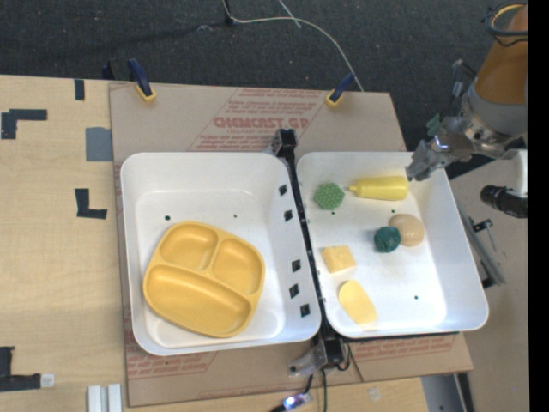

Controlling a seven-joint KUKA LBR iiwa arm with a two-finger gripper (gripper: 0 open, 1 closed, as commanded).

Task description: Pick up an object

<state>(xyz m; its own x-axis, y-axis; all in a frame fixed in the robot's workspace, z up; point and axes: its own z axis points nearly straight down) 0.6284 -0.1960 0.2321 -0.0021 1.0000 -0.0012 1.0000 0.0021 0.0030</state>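
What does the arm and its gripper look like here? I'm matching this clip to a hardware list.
The arm enters from the view's right: a rounded grey body with a glossy orange band above the wrist. Below that sits a cluttered grey metal wrist section with dark fittings. The gripper at its tip is small, dull grey metal, narrowing toward the end. No markings are legible.

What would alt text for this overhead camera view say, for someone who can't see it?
A grey robot arm's gripper hovers at the top right edge of the right white bin, beside a yellow bottle-shaped toy. That bin also holds a green ball, a teal ball, a beige ball and two yellow pieces. The left bin holds a yellow divided tray.
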